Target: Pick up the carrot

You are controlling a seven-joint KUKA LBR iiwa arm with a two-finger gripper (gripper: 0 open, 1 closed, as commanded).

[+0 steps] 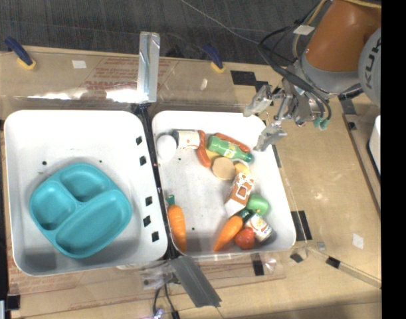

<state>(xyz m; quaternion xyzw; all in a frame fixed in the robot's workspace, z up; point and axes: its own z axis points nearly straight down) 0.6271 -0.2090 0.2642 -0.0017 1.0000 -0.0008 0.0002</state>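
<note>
My claw (266, 121) hangs over the far right corner of the right bin (189, 241), fingers spread wide with nothing between them. I judge I am at the approach step, the pick not yet begun. Two carrots lie along the near side of that bin: one carrot (177, 225) against the left wall, pointing near, and a second carrot (228, 233) further right, tilted, touching a red tomato (245, 239) and a small bottle (258, 225). The left one lies apart from the clutter, so I would travel near and left, line my fingers across its body, then descend. The left bin holds a teal plate (80, 209).
</note>
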